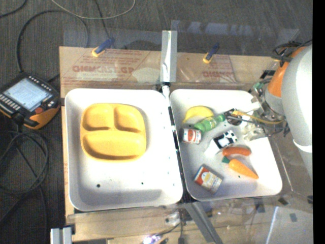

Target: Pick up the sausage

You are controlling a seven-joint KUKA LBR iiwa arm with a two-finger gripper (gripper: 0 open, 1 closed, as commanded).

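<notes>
Sausage (237,150), reddish and short, lying roughly level in the right half of the right bin (269,187), touching nothing but the bin floor and a green-tipped carrot (242,169) just below it. Small black-and-white block (226,138) just up and left of the sausage. Green bottle (210,122) slanting across the bin's upper middle, its base over a yellow rounded fruit (195,113); small red-and-white can (191,135) beside the bin's left wall. Red-labelled packet (208,179) lying flat near the lower edge. Gripper (252,120) low over the bin's upper right part, above and to the right of the sausage, apart from it; opening of its end not discernible amid cables and glare. Grey arm (304,100) with orange band (278,83) entering from the right. Left bin (76,187) bearing a yellow divided tray (115,131). Teach pendant (28,99) on the dark floor at far left.
</notes>
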